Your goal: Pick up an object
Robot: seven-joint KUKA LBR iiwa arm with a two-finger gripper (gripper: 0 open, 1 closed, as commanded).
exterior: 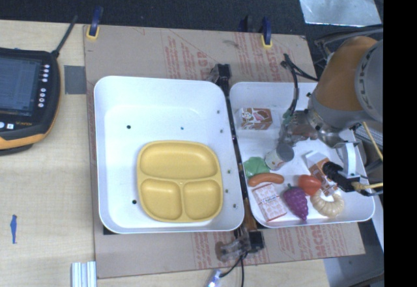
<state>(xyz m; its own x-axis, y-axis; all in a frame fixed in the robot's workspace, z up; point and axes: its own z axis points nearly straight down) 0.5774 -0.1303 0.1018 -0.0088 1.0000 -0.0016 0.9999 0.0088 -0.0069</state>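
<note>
- The fingers (285,151) point down into the right white plastic bin (255,92); whether they are parted or closed, I cannot tell — nothing is visibly held.
- Just below-left of them lie a green plastic toy leaf (255,165) and an orange toy sausage (266,179).
- Both look light, stiff and slick — the sausage's middle seems the best hold.
- The arm hides items to the right.

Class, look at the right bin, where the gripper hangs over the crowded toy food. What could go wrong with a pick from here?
1. The hot dog, green toy, grapes and doughnut lie packed together, so the gripper may nudge or catch a neighbour.
2. The flat red-and-white packet offers little to grip and may slip.
</note>
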